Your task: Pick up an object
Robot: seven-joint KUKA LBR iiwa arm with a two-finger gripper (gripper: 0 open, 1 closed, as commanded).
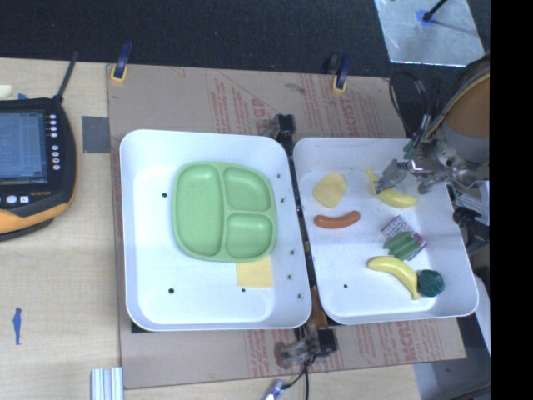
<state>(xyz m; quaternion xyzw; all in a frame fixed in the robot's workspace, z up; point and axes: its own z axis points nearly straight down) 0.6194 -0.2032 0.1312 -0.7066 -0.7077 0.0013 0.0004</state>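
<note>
Far to the gripper's left you have a teach pendant [29, 169] lying on the worktop [58, 273]; nearer, yet well left of the gripper, the left bin [137, 223] holds a green divided plate [225, 211] with a yellow square slice [255, 272] touching its lower edge; in the right bin [350, 302], a pale yellow chip-like piece [330, 189] lies to the gripper's left, with a red sausage [336, 219] just below it; the gripper [398, 179] hangs over the bin's upper right part, its fingers parted a little, directly above a small yellow piece [397, 197] that it either touches or nearly touches, you cannot tell which; nothing is visibly clamped between the fingers; below the gripper lie a green packet [404, 241], then a banana [395, 272] touching a dark green lump [430, 282].
</note>
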